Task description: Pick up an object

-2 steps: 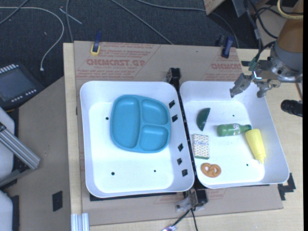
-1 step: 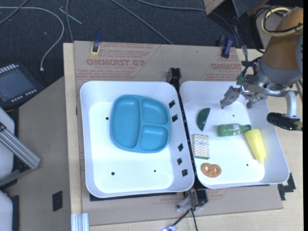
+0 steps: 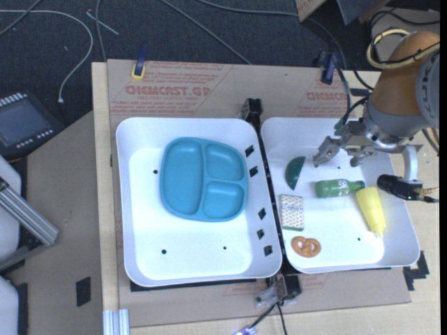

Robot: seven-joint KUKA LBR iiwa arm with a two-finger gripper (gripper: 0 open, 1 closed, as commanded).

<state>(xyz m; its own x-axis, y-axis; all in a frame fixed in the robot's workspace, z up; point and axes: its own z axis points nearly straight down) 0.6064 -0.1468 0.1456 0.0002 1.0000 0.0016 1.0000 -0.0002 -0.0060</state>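
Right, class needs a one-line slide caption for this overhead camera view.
Open gripper hovers over right bin holding green bottle, yellow bottle, pretzel; blue tray in left bin.

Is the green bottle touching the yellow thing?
Touching, it seems. The camera view shows the green bottle's right end meeting the top of the yellow thing, with no white bin floor between them.

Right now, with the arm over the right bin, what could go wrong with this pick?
The pincer hangs open above the green bottle, which lies on its side and could roll away. The yellow bottle touches its end and may get knocked. The dark green piece sits close by, risking a bump.
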